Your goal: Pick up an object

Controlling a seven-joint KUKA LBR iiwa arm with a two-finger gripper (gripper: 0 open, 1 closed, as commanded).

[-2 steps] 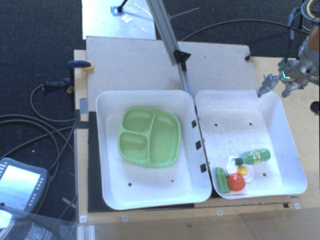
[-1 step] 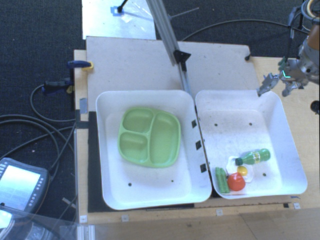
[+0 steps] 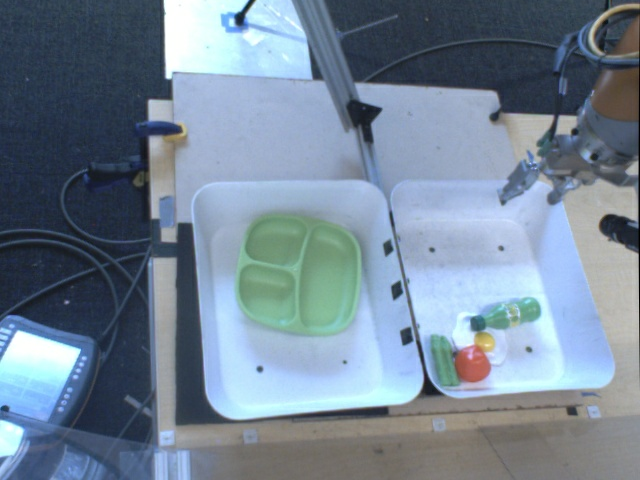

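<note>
- Green and plastic, the divided plate [image 3: 300, 274] lies flat in the middle of the left bin [image 3: 215, 368], alone there; its low, broad shape gives two fingers little to close on, so I judge it a poor candidate for picking.
- Likelier targets sit crowded in the near corner of the right bin [image 3: 575, 268]: a small green bottle [image 3: 508, 314] lying on its side, a red tomato-like ball [image 3: 473, 365], a green pod-shaped piece [image 3: 441, 359] along the bin's left wall, and a white piece with a yellow centre [image 3: 484, 341], like a toy fried egg, between them.
- These four touch or nearly touch one another, probably because the bin's sloped walls let loose things slide together; that crowding may make a clean grasp harder.
- At the far right corner of the right bin, above its rim, hangs the end effector [image 3: 537, 179], well apart from the cluster; its two fingers stand apart with nothing between them.
- Hovering high and off to the side suits an approach not yet begun: the arm [image 3: 610, 108] would have to travel toward the near end of the bin and descend.
- Of the cluster, the bottle lies most exposed on its far side, so it looks the easiest to reach.
- Both bins rest side by side on the tabletop [image 3: 270, 128], their inner walls touching.
</note>
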